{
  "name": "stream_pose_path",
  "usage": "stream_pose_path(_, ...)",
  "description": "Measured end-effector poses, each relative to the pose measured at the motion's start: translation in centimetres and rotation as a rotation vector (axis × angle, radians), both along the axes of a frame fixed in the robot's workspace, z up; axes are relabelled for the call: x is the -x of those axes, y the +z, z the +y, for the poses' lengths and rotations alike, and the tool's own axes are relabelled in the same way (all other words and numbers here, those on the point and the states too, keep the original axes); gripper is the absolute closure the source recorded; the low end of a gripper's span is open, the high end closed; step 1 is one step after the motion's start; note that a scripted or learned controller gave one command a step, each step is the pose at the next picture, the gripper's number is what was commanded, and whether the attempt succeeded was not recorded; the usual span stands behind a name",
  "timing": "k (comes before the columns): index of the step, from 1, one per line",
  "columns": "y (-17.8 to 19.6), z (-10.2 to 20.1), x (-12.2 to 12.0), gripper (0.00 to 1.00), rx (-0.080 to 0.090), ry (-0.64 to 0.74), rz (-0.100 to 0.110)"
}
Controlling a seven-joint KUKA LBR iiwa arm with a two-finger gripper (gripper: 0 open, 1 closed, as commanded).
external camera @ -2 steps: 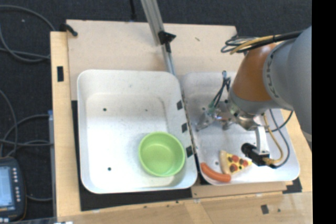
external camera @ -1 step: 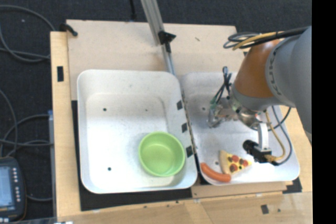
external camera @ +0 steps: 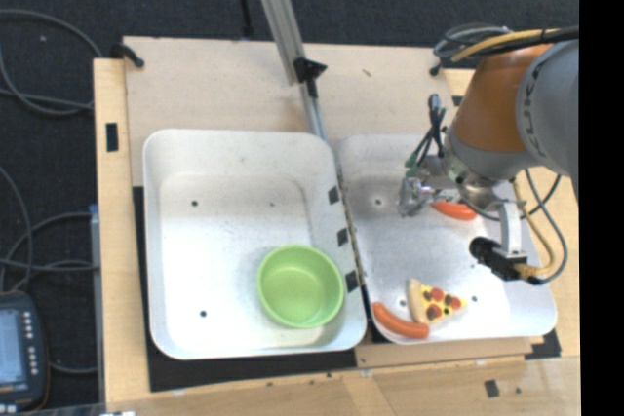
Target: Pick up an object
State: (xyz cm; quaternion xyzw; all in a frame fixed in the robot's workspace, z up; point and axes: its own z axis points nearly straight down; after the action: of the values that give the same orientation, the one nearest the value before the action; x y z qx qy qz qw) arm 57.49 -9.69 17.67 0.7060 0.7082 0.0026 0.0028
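My gripper [external camera: 413, 196] hangs low over the upper middle of the right bin [external camera: 390, 239], below the arm's orange band. An orange-red, carrot-like piece [external camera: 454, 208] lies just to its right, partly hidden under the wrist. Near that bin's front edge lie a toy pizza slice [external camera: 433, 301] and a red sausage [external camera: 399, 321]. A green bowl [external camera: 300, 284] sits upright in the front right part of the left bin [external camera: 195, 209]. I see nothing held by the gripper.
A slanted metal pole [external camera: 283, 15] runs from the top of the view to the bench behind the bins. Cables and a black fitting [external camera: 492, 255] hang off the arm over the right bin. The bins' shared rim [external camera: 343, 219] lies left of the gripper.
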Motion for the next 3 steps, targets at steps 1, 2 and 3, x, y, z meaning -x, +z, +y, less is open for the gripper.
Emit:
stream_pose_path(1, 5.2, 0.2, 0.7, 1.00, 0.000, 0.001, 0.000)
stream_pose_path(2, 9.6, 0.2, 0.8, 1.00, 0.000, 0.001, 0.001)
stream_pose_path(3, 12.3, 0.1, 0.7, 1.00, 0.000, 0.002, 0.003)
